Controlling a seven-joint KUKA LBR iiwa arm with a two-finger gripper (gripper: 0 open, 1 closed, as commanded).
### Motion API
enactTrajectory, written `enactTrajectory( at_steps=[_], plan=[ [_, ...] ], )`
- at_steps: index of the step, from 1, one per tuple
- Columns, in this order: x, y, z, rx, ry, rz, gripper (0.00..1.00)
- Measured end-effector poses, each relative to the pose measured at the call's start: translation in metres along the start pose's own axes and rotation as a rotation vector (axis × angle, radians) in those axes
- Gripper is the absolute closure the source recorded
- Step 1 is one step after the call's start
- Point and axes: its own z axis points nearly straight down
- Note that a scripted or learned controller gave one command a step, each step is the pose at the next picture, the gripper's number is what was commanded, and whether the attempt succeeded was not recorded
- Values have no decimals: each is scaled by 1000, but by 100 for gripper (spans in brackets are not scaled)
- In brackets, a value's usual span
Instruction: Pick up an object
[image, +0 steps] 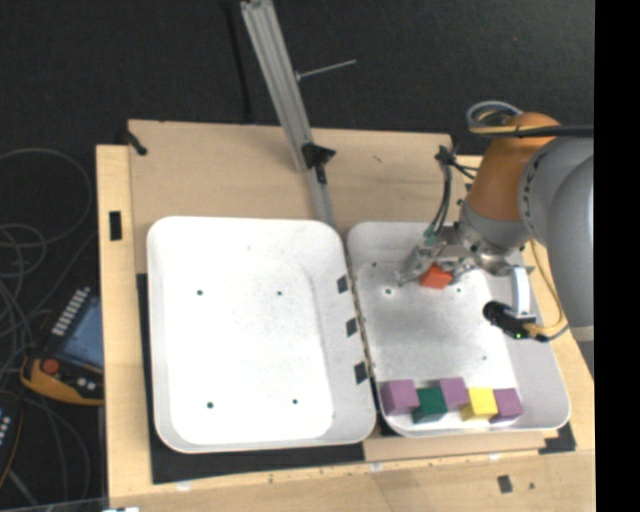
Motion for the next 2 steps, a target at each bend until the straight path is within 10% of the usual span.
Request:
enactTrajectory(
  at_steps=[1, 2],
  plan=[
    [-2, 1, -12, -2, 1, 2, 100],
    [58, 26, -4, 39, -4, -2, 100]
  ],
)
